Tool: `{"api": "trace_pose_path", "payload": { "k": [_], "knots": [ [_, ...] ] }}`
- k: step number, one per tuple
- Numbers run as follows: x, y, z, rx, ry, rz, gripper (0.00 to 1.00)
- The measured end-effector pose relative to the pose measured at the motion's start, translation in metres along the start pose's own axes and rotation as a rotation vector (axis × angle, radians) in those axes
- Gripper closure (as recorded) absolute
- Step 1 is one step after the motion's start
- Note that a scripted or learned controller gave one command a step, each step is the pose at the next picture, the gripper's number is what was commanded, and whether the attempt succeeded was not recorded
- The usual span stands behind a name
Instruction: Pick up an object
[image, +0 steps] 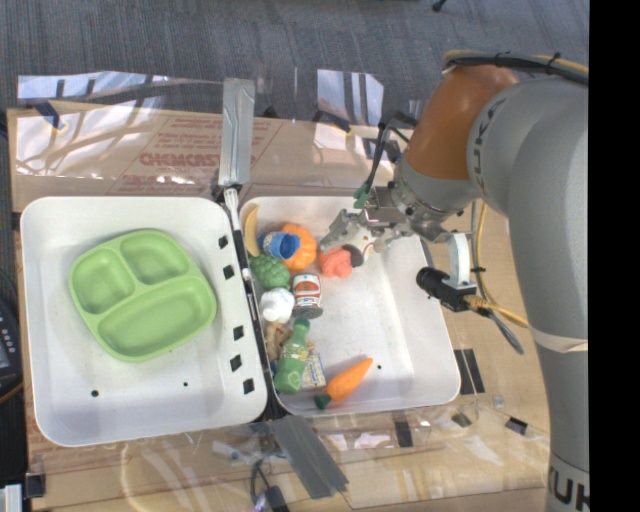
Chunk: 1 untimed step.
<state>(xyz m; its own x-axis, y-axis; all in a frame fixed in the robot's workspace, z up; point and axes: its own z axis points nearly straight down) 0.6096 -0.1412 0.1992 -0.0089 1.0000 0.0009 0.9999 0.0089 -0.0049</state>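
My gripper hangs over the far part of the right bin, its fingers apart with nothing between them. A pink-red toy lies just below and left of the fingertips, apart from them as far as I can tell. Further left lie an orange fruit with a blue piece, a banana and a green broccoli. A small can, a white lump, a green bottle and a carrot lie toward the near side.
The left bin holds a green divided plate. A ridge with black clips separates the two bins. The arm's grey body and orange band rise over the right bin's far right corner. Bare floor shows in the right bin's right half.
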Motion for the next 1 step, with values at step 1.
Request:
{"api": "trace_pose_path", "payload": {
  "k": [1],
  "knots": [
    [-0.0396,0.0423,0.0623,-0.006,-0.002,-0.141,0.0]
  ]
}}
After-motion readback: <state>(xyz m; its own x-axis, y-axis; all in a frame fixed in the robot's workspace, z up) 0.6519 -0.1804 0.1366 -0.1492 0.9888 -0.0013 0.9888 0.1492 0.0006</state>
